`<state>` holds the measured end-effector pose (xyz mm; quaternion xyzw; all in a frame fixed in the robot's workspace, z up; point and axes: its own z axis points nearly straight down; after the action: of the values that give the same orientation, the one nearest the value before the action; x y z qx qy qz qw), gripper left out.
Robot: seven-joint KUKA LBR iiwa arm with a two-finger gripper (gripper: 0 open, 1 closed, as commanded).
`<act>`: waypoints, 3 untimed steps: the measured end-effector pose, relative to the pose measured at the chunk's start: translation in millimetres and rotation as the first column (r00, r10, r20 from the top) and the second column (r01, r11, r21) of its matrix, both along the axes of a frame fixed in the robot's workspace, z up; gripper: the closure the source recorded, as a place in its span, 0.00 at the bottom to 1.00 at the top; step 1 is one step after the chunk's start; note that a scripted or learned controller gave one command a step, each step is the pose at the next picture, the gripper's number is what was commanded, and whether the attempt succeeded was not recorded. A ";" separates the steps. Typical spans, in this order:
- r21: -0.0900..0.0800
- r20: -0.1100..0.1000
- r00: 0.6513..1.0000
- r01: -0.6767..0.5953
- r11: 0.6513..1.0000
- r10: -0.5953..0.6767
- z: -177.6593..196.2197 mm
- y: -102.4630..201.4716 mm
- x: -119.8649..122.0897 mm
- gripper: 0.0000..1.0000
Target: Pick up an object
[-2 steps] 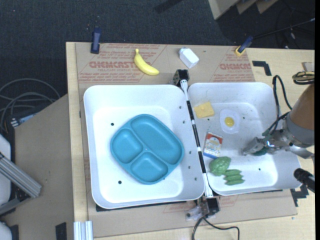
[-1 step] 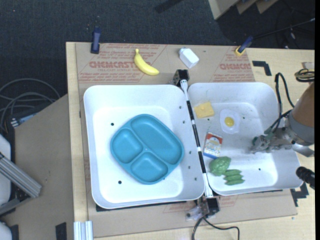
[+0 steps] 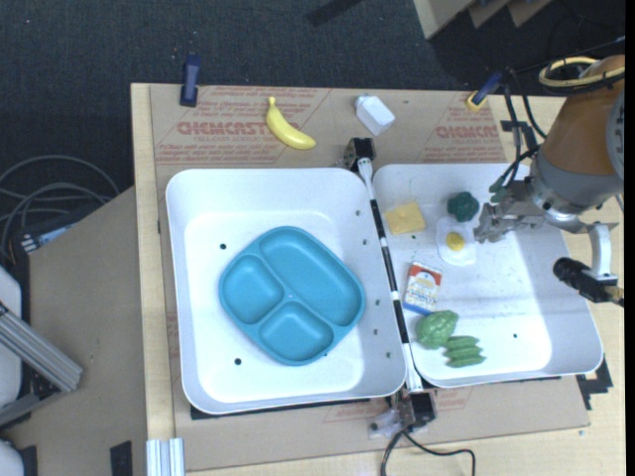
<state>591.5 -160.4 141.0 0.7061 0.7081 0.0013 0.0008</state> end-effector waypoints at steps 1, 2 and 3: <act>-0.001 -0.003 1.000 0.002 1.000 -0.002 -0.9 -1.4 -1.1 0.00; -0.001 -0.002 1.000 0.001 1.000 -0.001 -56.8 7.4 60.0 0.00; -0.003 -0.001 1.000 0.002 1.000 -0.002 -55.9 -8.9 75.3 0.00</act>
<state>666.8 -169.2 85.0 0.7067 0.7075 0.0002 0.0015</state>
